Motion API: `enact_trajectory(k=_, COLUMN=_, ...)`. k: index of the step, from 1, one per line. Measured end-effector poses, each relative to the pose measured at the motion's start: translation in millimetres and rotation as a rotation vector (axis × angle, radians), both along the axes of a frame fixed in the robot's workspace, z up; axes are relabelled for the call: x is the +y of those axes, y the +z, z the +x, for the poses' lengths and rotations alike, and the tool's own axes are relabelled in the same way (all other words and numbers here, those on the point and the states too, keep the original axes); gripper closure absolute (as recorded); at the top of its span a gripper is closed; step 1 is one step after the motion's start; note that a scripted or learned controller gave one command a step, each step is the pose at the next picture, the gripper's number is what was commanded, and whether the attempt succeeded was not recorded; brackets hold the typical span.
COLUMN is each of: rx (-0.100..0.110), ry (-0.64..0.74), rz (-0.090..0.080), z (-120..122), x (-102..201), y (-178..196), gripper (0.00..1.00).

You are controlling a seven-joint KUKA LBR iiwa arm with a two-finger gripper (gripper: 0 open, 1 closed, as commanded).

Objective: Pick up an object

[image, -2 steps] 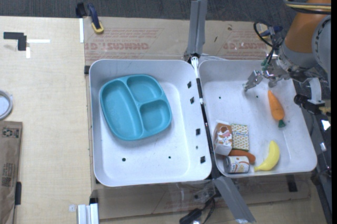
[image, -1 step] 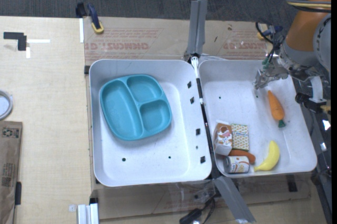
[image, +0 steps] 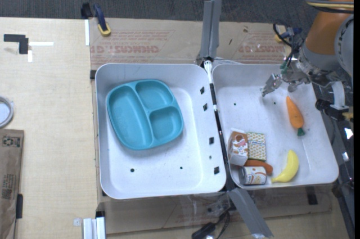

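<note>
Turquoise plastic, the divided plate [image: 145, 114] fills the left bin [image: 112, 176] and needn't concern you. In the right bin [image: 236, 77], a small carton [image: 239, 148], a can [image: 252, 176] and a banana [image: 287, 167] crowd the near edge. Your likeliest target, the toy carrot [image: 294, 113], lies alone toward the far-right corner (light, stiff, probably slick); take it across the thick middle. Your end effector [image: 275, 85] hovers just left of it, fingers spread, holding nothing.

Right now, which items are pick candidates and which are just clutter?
Pick candidates, right bin:
carrot, nearest the end effector
banana
can
small carton
checkered packet

Lying about:
blue divided plate, left bin
blue-and-yellow clamp on the bench
tape roll, far left
</note>
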State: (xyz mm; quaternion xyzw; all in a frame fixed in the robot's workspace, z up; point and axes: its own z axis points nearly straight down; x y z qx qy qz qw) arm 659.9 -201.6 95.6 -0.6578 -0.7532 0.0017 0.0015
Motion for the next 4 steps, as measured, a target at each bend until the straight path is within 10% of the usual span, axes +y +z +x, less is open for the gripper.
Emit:
enact_trajectory(k=1, rx=-0.002, ry=0.253, rz=0.001, z=0, x=-15, y=10, gripper=0.00)
enact_trajectory(k=4, rx=-0.004, ry=0.333, rz=0.014, z=-94, x=-11, y=-7, gripper=0.00)
